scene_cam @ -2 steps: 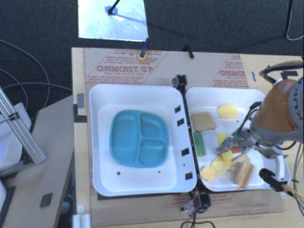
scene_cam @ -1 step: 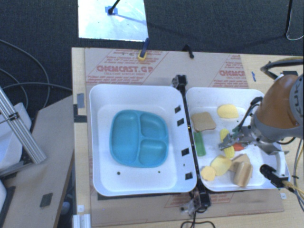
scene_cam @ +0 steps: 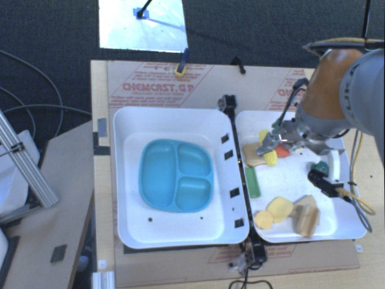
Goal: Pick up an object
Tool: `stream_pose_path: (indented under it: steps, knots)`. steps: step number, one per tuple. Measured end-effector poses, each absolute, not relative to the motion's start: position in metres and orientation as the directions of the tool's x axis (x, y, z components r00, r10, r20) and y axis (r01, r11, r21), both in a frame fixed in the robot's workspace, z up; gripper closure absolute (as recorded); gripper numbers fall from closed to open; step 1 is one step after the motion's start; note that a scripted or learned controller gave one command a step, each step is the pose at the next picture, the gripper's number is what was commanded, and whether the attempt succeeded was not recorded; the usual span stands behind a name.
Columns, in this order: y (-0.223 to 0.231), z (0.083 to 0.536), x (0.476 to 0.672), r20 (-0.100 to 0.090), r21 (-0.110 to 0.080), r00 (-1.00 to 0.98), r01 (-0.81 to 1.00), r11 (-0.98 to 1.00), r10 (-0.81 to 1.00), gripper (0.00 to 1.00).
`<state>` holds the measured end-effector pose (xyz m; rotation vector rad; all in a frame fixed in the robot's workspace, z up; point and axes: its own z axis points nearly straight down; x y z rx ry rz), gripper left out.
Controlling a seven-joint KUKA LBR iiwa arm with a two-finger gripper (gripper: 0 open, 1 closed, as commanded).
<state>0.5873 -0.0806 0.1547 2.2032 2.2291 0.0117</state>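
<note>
1. Here the claw [scene_cam: 272,142] sits in the right-hand bin [scene_cam: 346,230], at that bin's upper left, low over a small cluster of toy food.
2. That cluster is the likeliest target: a yellow piece [scene_cam: 264,136], an orange piece [scene_cam: 271,158] and a tan slab [scene_cam: 255,154] lie touching or overlapping, directly under and just left of the claw tips.
3. I cannot tell whether the claw is spread or pressed together, nor whether anything sits between its tips; metal and food overlap in the frame.
4. The tan slab's long axis seems to run roughly left to right; the yellow piece stands more up and down in the frame.
5. A green stick [scene_cam: 252,182] lies just below the cluster, lengthwise along the bin's left wall, hard by the divider between the bins.
6. Room is tight to the left, where the wall is near; the middle of the bin to the right is bare and gives space for a lift.
7. Lower in the frame, two yellow rounds [scene_cam: 272,212] and a bread-like block [scene_cam: 306,216] lie well apart from the claw.
8. The left-hand bin [scene_cam: 129,179] holds a blue divided plate [scene_cam: 176,175].
</note>
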Motion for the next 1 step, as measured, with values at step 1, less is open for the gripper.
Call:
stream_pose_path:
  steps: [1]
  knots:
    - [-0.0112,0.218,0.602,0.002,0.009,-0.012,1.0,0.012,1.0,1.0]
